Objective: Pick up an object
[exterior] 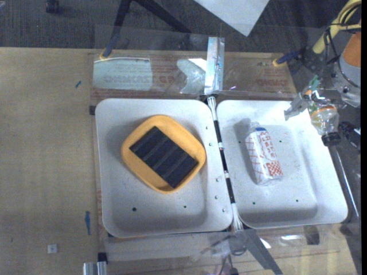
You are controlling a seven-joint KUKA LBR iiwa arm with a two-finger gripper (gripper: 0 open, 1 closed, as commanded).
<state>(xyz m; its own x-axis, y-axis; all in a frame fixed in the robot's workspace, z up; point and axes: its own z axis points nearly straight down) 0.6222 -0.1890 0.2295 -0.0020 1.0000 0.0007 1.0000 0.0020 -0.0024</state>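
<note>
Camera view, nearest first: wooden counter (40, 153), matte and scuffed, carries two shallow white bins. Left bin (114, 211), speckled plastic with rounded corners, holds a yellow-orange rounded-square case (163, 153) with a dark ribbed panel on top; looks rigid, flat-lying. Right bin (309, 205) holds a soft tube-like packet (264, 155), white with red checks and a crinkled end, lying lengthwise mid-bin. Farther, at the right bin's far right corner, the claw (321, 114) hangs above the rim; something shiny and crumpled sits at it, but whether it is gripped, and how the claw stands, I cannot tell. Step, judged: approach or early lift. Next calls for confirming a hold, or descending onto the packet.
</note>
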